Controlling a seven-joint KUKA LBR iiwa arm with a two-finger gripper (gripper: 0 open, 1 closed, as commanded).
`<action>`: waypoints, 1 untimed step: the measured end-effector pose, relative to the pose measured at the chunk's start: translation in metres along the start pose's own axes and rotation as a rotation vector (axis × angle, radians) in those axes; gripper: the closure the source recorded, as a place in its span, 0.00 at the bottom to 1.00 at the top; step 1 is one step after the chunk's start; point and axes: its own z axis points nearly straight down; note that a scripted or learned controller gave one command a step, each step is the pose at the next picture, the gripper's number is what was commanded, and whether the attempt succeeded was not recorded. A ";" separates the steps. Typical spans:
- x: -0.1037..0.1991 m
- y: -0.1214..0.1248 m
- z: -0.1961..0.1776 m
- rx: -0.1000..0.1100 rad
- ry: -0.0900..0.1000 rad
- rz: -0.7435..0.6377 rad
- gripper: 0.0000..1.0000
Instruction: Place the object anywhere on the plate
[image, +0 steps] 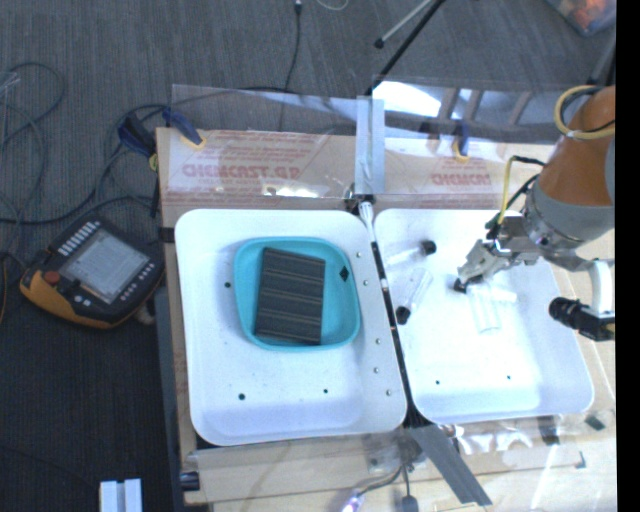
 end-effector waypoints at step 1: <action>0.000 0.000 0.000 0.000 0.000 0.000 0.00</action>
